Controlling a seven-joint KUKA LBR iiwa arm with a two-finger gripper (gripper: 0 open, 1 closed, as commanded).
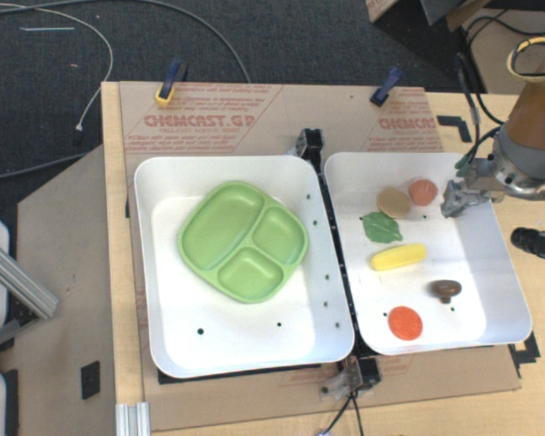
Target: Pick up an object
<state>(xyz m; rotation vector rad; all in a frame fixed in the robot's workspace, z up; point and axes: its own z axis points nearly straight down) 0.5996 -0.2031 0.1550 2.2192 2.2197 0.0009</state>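
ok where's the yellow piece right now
The yellow piece lies mid right bin, just below the green leaf.

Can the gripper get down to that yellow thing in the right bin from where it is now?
Probably yes. The gripper sits above the right bin, and the yellow object lies uncovered with gaps around it; the green piece is its nearest neighbour.

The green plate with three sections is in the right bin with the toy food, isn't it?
Not quite. The camera view shows the green plate lying in the left bin. The toy food, like the yellow banana, is in the right bin.
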